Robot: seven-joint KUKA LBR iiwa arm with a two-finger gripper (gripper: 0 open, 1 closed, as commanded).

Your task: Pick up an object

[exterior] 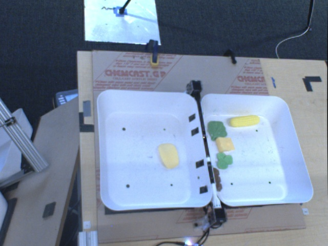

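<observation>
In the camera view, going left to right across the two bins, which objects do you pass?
Pale yellow piece in the left bin → then, in the right bin, larger green piece → corn cob. The yellow cube and smaller green piece sit in nearly the same column as the larger green one, so I leave them unordered.

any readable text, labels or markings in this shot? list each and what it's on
"CHEMCAST GP" in red, seen upside down, on the brown protective sheet behind the left bin.
The same red print, repeated on the sheet behind the right bin: too blurred to read with certainty.
Smaller red lines under each print: too small to read.
The bins and the toy food pieces carry no readable text.
</observation>
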